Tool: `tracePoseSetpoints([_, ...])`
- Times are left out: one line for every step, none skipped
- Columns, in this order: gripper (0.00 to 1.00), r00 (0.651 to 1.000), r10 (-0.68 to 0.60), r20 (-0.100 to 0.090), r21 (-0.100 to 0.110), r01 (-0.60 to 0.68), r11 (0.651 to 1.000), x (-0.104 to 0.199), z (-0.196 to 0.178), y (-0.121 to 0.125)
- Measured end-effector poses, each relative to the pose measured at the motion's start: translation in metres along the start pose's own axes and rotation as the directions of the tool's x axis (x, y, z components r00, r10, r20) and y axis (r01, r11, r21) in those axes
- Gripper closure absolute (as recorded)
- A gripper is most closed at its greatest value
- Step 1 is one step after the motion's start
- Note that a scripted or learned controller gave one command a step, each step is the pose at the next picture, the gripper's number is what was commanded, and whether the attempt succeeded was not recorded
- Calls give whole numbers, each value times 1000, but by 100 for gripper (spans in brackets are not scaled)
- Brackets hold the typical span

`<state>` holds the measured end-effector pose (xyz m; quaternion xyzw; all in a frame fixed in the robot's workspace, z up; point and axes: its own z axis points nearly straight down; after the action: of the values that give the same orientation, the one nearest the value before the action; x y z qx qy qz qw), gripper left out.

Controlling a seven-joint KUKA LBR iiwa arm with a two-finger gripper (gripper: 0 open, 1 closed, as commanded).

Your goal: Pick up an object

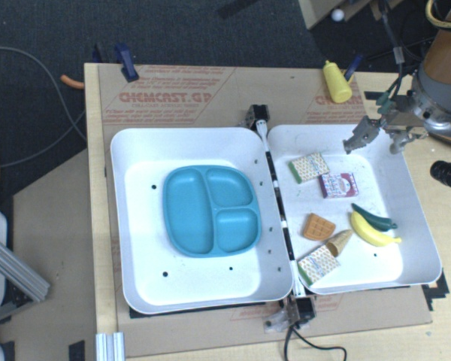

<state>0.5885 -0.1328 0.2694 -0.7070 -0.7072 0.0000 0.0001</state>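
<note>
Since I reach in from the right, these lines follow what lies under me at this moment.

Gripper: my gripper hangs over the far right corner of the right bin; one finger points left at about the far rim, the other sits to its right, so the two read as spread apart, with nothing between them and nothing touched.

Task's things: all in the right bin, none chosen yet, as I judge it.

Far group: a pale patterned packet and, just beside it to the near right, a purple-and-white packet; these lie nearest my gripper.

Middle: a small brown waffle, apart from the packets.

Near group: a cone touching or nearly touching a second patterned packet by the near left corner.

Right side: a yellow banana with a dark green piece lying along its far edge; I cannot tell if they are joined.

Why so placed: the items are scattered loose and flat, which I take as leaving room for my fingers around most of them.

Left bin: carries a blue divided plate at its middle, likely kept apart from the picking side.

Bench: a yellow bottle-like item stands beyond the bins, outside my work.

Next, as a judgement: descend over one far packet.
</note>
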Motion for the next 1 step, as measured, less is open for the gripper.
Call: tracePoseSetpoints([0,1000,0,-1,5,0,1000,20,127,-11])
